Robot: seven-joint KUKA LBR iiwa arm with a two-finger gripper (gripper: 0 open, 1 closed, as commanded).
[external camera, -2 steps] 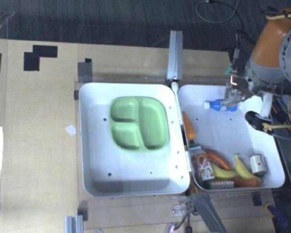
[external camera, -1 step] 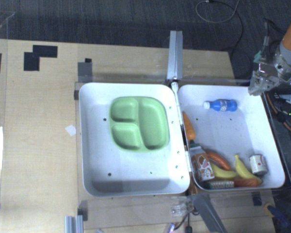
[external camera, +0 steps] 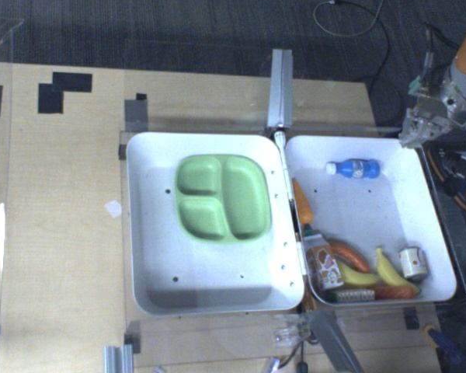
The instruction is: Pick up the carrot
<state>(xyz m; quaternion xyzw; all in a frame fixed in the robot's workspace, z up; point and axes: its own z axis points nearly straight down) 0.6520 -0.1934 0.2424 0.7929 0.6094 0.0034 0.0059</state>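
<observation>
The carrot is a slim orange piece lying along the left wall of the right bin, its length running toward the bin's back and front. My gripper hangs at the far right, over the right bin's back right corner, well away from the carrot and with nothing seen in it.
A blue bottle lies near the right bin's back. At its front are a small carton, a red-orange pepper, a banana and a tin can. A green divided plate rests in the left bin.
</observation>
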